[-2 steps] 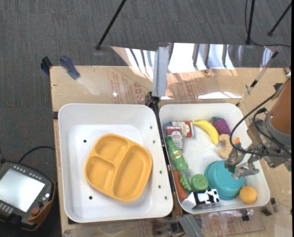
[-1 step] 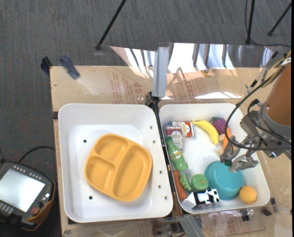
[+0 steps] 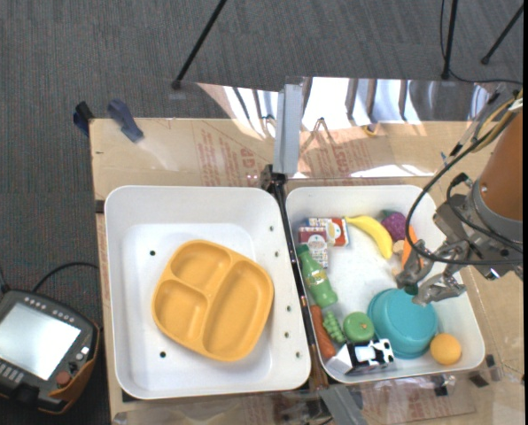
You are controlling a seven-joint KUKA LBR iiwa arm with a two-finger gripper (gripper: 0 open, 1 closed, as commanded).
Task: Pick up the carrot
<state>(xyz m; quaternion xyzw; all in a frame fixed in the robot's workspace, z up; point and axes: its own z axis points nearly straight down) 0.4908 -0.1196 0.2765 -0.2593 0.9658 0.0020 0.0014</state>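
Currently, two white bins are being viewed from above. The left bin (image 3: 122, 237) is being occupied by a yellow divided plate (image 3: 213, 299). The right bin (image 3: 423, 195) is being crowded with toy food. The carrot (image 3: 322, 333) is lying along the right bin's left wall, near the front, just beside green grapes (image 3: 334, 326) and below a green bottle (image 3: 315, 276). The gripper (image 3: 423, 283) is being held over the right bin's right half, at the upper edge of a teal bowl (image 3: 404, 320), well apart from the carrot. Its fingers are standing apart, with nothing between them. A banana (image 3: 372, 233) and an orange fruit (image 3: 446, 349) are also being noted.
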